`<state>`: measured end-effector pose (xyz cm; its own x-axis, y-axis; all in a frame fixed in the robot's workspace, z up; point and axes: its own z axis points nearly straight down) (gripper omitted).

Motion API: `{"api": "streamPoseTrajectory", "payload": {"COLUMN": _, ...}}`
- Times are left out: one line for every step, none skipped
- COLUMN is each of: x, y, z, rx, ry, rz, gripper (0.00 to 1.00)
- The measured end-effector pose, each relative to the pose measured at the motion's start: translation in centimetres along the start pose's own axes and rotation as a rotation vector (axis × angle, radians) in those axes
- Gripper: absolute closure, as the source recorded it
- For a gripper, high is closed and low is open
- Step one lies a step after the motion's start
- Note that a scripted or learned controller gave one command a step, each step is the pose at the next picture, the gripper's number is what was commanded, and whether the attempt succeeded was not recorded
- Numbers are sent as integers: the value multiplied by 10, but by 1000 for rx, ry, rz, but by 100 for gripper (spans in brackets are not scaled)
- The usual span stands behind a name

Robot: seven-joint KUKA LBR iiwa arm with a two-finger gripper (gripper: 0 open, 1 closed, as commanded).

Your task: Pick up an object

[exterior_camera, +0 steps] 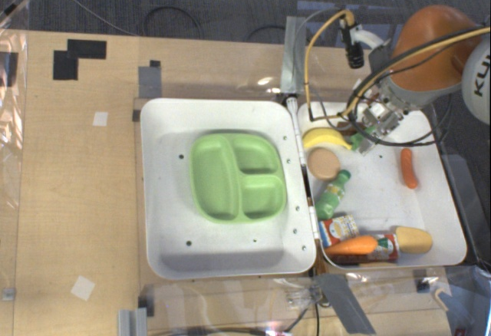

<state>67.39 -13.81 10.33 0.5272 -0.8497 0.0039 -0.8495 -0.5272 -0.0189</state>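
Left bin [153, 173]: green tray [236, 177]. Right bin [445, 204]: banana [326, 138], carrot [351, 247], sausage [409, 169].

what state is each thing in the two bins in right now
green divided plate: flat in the left bin, nothing on it
banana: lying by the gripper
green bottle: on its side
carrot: lying across the red packet
sausage: lying alone

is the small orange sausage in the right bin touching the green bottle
Apart. The camera view shows the orange sausage lying alone near the right wall of the right bin, with bare white floor between it and the green bottle.
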Motion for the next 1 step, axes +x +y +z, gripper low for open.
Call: {"api": "streamPoseTrajectory", "payload": {"x": -6, "y": 7, "z": -124, "rx": -2, "ry": 8, "rz": 116, "gripper": 100}}
